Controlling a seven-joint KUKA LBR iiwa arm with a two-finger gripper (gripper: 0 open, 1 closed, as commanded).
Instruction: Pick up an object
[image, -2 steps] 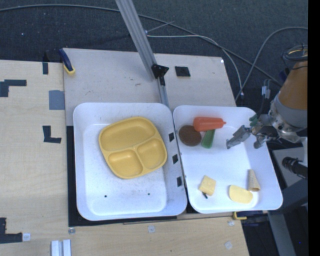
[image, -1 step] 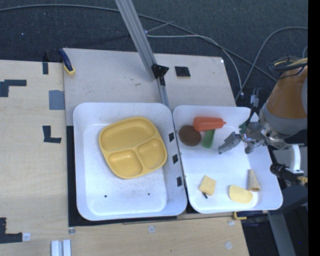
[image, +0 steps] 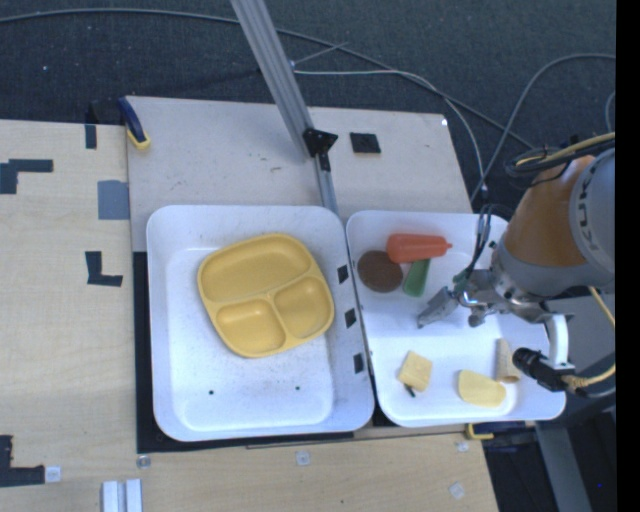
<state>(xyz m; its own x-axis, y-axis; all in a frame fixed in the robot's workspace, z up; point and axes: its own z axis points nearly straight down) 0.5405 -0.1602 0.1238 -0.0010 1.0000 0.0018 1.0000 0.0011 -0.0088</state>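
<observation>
The right bin (image: 385, 400) holds a brown round piece (image: 379, 270), an orange carrot-like piece (image: 417, 246), a green piece (image: 416, 276), a pale yellow cube (image: 415, 371), a yellow wedge (image: 481, 389) and a tan stick (image: 505, 360). My gripper (image: 452, 304) hangs over the middle of this bin, right of the green piece and above the cube. Its grey fingers (image: 436, 308) point left and downward, with nothing seen between them. The arm's orange band (image: 545, 225) rises to the right.
In the left bin (image: 165, 300) lies a yellow compartment plate (image: 265, 294). A metal pole (image: 285, 80) slants down from the top to the seam between the bins. Cables run across the dark floor at the top right.
</observation>
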